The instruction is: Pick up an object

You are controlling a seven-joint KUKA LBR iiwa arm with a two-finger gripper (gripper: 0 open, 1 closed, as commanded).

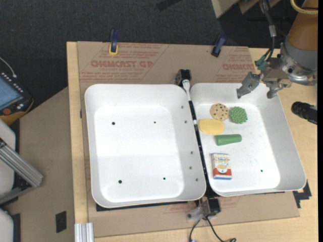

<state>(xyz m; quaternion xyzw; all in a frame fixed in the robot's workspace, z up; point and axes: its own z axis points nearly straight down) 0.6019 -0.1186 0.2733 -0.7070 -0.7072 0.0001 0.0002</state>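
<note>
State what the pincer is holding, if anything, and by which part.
Nothing. The pincer hangs open above the right bin's far edge, with no object between its fingers.

A robotics lab, plainly: two white bins (136, 92) sit on a cardboard sheet (151, 59) clamped down with blue clips (114, 38) (one at each top edge), cables (212, 231) trailing off the table (50, 150), dark carpet (75, 9) beyond.
</note>
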